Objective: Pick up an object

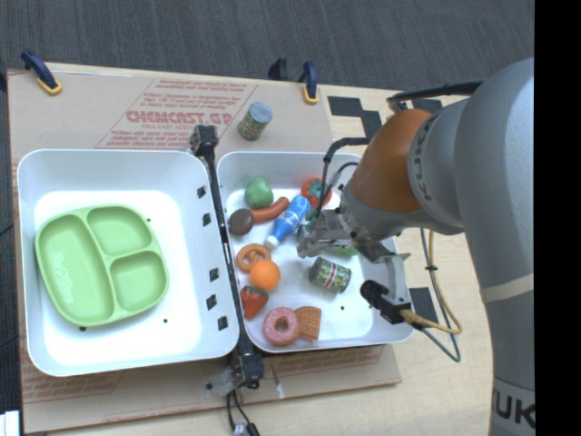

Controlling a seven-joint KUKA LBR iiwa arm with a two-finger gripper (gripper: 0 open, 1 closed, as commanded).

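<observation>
Table: a flat board with red print is seen under both bins, held by blue clamps (42, 73) at its far edge.
Left bin (54, 166): shallow, white, smooth plastic with rounded corners; a pale green divided plate (102, 263) with three compartments is laid in it.
Right bin (359, 327): the same white plastic shape, set just beside the left one — the toy food is gathered in it.
Contents, far side: a green pepper (259, 192), glossy and lumpy; a reddish sausage (270, 211), long and rounded; a dark brown round piece (240, 221); a red strawberry-like piece (313, 190) partly hidden by the arm.
Contents, middle: a blue bottle (287, 221) with a white cap, lying tilted; a brown pretzel-like ring (251, 257); an orange ball (265, 275).
Contents, near side: a red strawberry (253, 300), a pink-iced doughnut (280, 325) and a tan waffle piece (309, 322) touching it.
Task object: a small green-labelled can (329, 275), cylindrical, is seen lying on its side just beside the gripper.
Gripper (318, 240): lowered into the right bin between the bottle and the can — whether it is spread or closed cannot be told.
Outside the bins: a second small tin (255, 122) with a grey lid is stood on the board.
</observation>
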